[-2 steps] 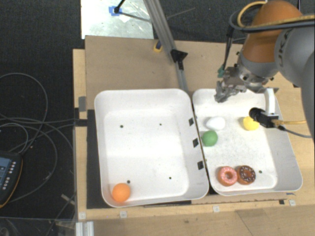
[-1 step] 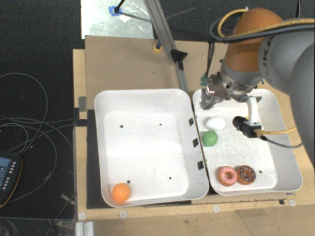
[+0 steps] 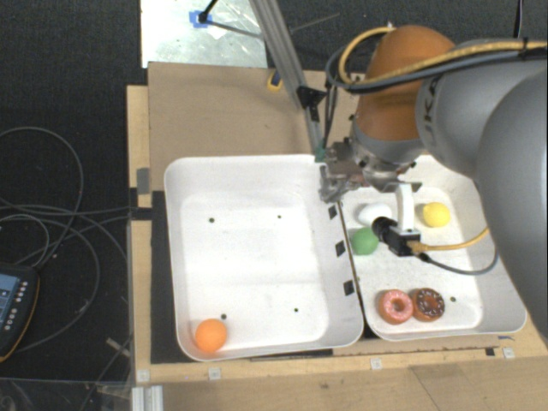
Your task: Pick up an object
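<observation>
My gripper (image 3: 361, 188) hangs low over the back left part of the right bin (image 3: 479, 315), close to the wall between the bins. Just beneath it lies a small white object (image 3: 372, 213), partly covered by the gripper. A green ball (image 3: 365, 241) rests right in front of that, near the divider. A yellow ball (image 3: 436, 215) sits to the right of the gripper. At the front of this bin a pink frosted donut (image 3: 396, 306) and a chocolate donut (image 3: 427, 304) lie side by side. Nothing is visibly held.
The left bin (image 3: 248, 229) holds an orange ball (image 3: 210, 336) in its front left corner. The arm's big grey and orange body covers the right bin's back right. A slanted metal pole (image 3: 278, 41) crosses behind the bins.
</observation>
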